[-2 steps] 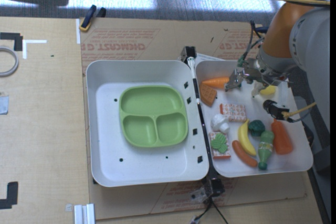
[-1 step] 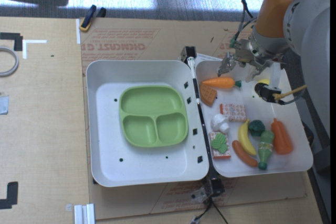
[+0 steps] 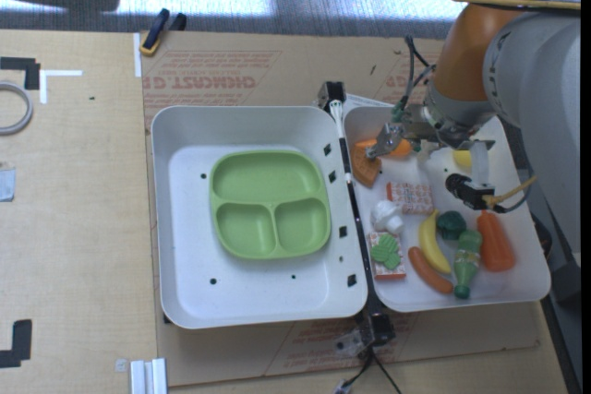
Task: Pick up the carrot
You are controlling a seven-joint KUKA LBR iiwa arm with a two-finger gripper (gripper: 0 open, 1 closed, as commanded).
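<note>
1. Mirrored red print runs across the cardboard (image 3: 222,78) under the bins; it is too reversed and faint to read surely.
2. The carrot (image 3: 496,241) is orange, stubby and tapered, lying in the right bin (image 3: 531,291) well below and right of the gripper (image 3: 392,139), beside a green toy (image 3: 467,254).
3. The arm (image 3: 517,60) reaches in from the right, wrist bent low over the bin's upper left, the gripper just above an orange piece (image 3: 367,163). Whether it is clenched or released I cannot tell.

Glossy plastic carrot (image 3: 497,242); matt green plastic plate (image 3: 271,203).
</note>
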